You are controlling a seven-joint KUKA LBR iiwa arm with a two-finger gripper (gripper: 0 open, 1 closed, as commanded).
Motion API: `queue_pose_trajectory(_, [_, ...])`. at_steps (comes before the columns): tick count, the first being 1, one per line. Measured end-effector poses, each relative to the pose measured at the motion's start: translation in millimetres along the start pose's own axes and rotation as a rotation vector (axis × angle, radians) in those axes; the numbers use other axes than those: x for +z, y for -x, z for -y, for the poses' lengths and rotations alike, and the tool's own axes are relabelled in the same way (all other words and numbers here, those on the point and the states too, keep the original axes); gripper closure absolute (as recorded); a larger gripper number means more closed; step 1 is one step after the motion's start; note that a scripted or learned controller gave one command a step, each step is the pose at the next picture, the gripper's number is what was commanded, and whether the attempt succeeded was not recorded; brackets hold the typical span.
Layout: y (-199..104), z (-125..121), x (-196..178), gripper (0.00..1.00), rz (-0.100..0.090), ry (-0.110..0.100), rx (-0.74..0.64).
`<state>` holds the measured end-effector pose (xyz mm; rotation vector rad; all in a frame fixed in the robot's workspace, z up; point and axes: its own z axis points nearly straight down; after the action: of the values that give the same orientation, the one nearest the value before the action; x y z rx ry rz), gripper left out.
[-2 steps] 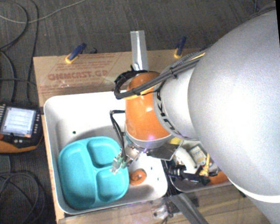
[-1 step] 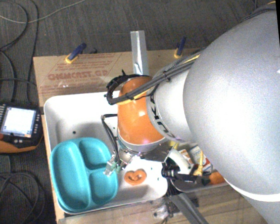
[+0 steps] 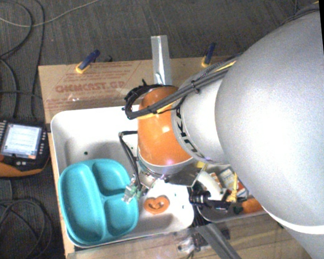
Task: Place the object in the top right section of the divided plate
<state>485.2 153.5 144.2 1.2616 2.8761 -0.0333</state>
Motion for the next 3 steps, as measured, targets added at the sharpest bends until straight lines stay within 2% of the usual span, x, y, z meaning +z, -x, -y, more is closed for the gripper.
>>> queue_pose_trajectory(1, [1,2,-6,1.00,0.000,-0.009,0.002])
queue_pose_trajectory(2, [-17,-19,39,1.00,0.003,0.019,-0.164])
queue_pose_trajectory(3, [-38,-42,-70,1.00,0.006,0.028,-0.834])
